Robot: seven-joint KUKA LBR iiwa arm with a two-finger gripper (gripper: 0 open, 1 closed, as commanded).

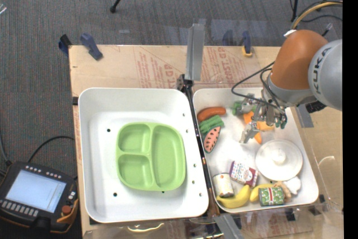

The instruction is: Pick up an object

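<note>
Orange toy piece [250, 118] lies at upper right of the frame, in the right white bin [311, 173], beneath my tool [263, 120]; whether the tool grips it, I cannot tell. Green plate [151, 156] fills the left bin [89, 120].

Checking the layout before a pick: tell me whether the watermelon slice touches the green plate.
Apart. The camera view shows the watermelon slice in the right bin and the green plate in the left bin, with both rims between them.

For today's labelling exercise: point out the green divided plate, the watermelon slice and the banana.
green divided plate [151, 156], camera view, on the ridge between its compartments.
watermelon slice [211, 138], camera view, on its red flesh.
banana [239, 198], camera view, on the middle of its curve.
</note>
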